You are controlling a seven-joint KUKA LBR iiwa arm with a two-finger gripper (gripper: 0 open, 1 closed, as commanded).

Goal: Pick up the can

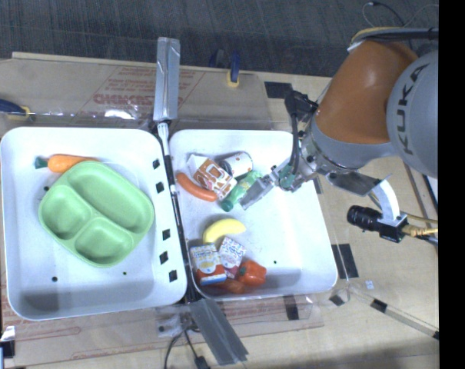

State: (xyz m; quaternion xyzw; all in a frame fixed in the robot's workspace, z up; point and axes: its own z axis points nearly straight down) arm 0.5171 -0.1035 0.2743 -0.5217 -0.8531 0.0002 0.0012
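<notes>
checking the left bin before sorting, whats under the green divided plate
An orange carrot pokes out from under the green divided plate's upper-left rim, with a dark green tip at its left end. The plate hides its right end, and anything else beneath it.

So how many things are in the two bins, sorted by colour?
Orange: 2, the carrot and the sausage
Green: 2, the sectioned plastic plate and the bottle
Yellow: 1, the banana
Silver: 1, the metal can
Red: 1, the pepper
Printed cartons: 3
Total: 10
</notes>
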